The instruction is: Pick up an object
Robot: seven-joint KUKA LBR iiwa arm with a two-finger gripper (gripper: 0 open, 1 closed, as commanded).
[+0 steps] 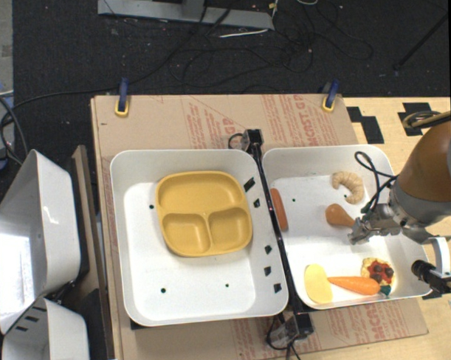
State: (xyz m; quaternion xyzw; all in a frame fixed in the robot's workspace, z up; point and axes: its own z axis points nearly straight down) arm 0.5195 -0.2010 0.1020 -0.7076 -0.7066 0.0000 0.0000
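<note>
Bench: two white bins are seen side by side on a brown board, viewed from above at a slant.
Left bin [141, 289]: a yellow plate [204, 213] with three compartments is set toward 12 o'clock of the bin's centre.
Right bin [306, 169]: six small things are scattered in it.
Sausage [280, 209]: laid along the bin's 9 o'clock wall.
Croissant [349, 184]: placed toward 1 o'clock.
Drumstick [338, 214]: found near the centre, just at 9 o'clock of the gripper.
Yellow slice [316, 283]: at 7 o'clock.
Carrot [353, 285]: at 6 o'clock, touching the slice.
Pizza toy [378, 271]: at 5 o'clock, beside the carrot's thick end.
Gripper [360, 232]: lowered into the right bin at 3 o'clock; whether it is open or closed cannot be told, and nothing is seen held.
</note>
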